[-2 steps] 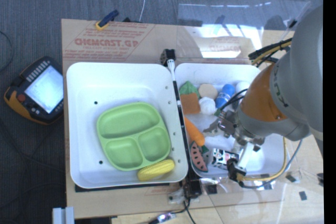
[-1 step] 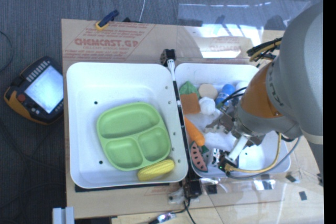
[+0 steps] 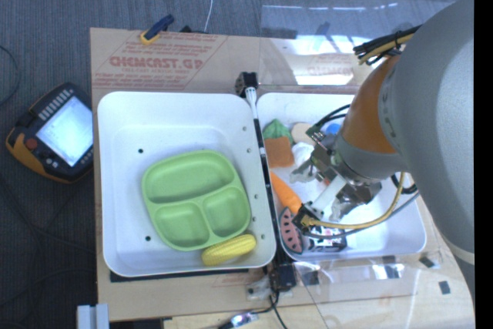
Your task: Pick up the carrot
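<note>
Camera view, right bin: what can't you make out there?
- Carrot: lower end covered by the arm.
- Blue item: just a sliver beside the arm; kind unclear.
- Right bin: much of its floor hidden under the arm.
- Reddish item at the near wall: partly covered, too small to identify.

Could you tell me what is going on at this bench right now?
The arm reaches in from the right and hangs low over the right bin. Its wrist end is close to the carrot, which lies by that bin's left wall and does not look gripped yet. The left bin holds a green divided plate, with a yellow corn cob at its near edge.
</note>
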You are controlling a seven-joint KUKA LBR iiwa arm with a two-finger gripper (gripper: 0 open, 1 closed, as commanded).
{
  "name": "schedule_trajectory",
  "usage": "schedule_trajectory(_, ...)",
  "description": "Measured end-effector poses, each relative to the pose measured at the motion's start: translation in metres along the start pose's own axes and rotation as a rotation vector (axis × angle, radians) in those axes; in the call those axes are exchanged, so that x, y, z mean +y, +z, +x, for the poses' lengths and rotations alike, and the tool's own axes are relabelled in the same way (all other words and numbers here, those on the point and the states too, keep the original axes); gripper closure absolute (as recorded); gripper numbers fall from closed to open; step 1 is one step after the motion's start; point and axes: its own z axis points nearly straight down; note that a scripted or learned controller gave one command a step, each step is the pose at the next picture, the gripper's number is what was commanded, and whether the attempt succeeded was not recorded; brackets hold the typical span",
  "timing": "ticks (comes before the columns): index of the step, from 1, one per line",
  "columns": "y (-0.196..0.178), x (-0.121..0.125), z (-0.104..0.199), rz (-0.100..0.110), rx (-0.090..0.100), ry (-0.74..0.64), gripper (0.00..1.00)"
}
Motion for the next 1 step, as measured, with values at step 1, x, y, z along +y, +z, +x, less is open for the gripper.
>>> schedule_trajectory(1, 0.0024, 0.0011, -0.0034, 0.002, -0.007, 0.005, 0.0)
